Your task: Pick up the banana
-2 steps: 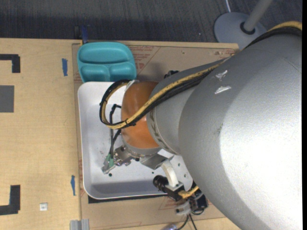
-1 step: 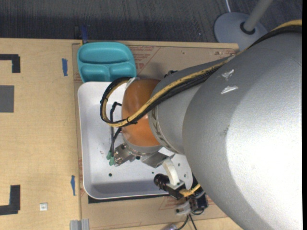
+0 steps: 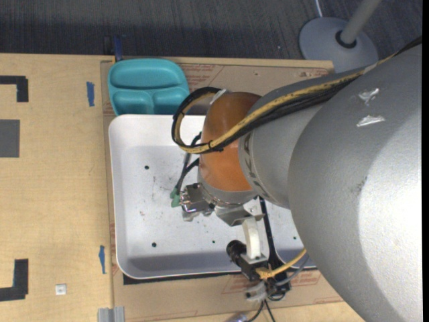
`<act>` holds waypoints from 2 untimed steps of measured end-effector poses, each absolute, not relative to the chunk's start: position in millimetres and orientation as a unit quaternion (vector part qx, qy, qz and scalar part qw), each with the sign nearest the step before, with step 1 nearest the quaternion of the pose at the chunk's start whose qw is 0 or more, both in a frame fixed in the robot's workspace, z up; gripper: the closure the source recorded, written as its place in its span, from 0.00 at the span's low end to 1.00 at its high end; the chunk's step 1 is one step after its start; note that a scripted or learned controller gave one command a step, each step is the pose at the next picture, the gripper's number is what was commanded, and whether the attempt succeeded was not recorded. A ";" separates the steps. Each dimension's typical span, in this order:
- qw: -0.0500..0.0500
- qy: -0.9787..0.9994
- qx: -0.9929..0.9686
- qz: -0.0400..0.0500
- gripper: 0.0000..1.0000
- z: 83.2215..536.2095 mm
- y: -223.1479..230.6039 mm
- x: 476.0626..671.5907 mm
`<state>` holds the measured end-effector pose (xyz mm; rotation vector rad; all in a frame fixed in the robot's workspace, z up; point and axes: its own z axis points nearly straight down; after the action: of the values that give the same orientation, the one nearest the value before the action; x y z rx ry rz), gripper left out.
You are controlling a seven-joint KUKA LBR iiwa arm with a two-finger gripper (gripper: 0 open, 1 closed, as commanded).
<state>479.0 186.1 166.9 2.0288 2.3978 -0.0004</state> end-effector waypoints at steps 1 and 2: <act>0.000 0.808 0.589 0.001 1.00 86.2 216.6 479.6; 0.000 0.808 0.589 0.001 1.00 95.9 216.8 479.8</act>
<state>479.8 216.8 95.9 1.8516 2.5378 0.0034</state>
